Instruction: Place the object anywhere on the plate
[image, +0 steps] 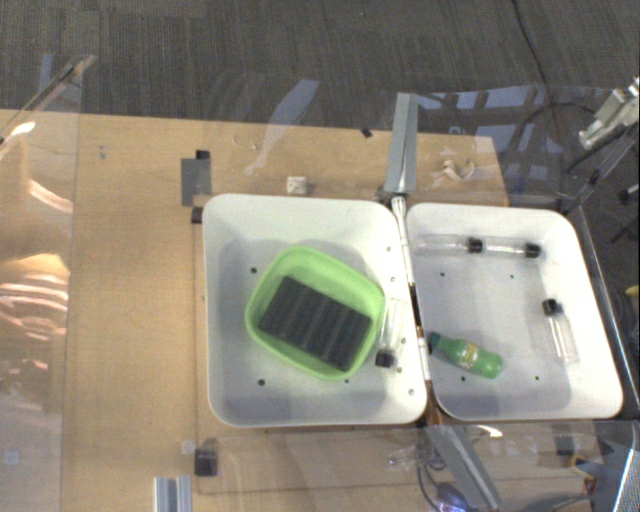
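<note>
A lime-green plate (262, 300) lies slightly tilted in the middle of the left white bin (225, 380). A dark ridged rectangular slab (313, 322) rests flat on the plate and covers most of its floor. In the right white bin (590, 400), a small green bottle (467, 357) lies on its side near the front left corner.
A clear tube with a black cap (385, 340) lies beside the plate against the left bin's right wall. In the right bin, a long clear tube (478, 245) lies by the far wall and a small vial (559, 330) at the right. A pale metal part (606, 118) and cables sit beyond the far right corner.
</note>
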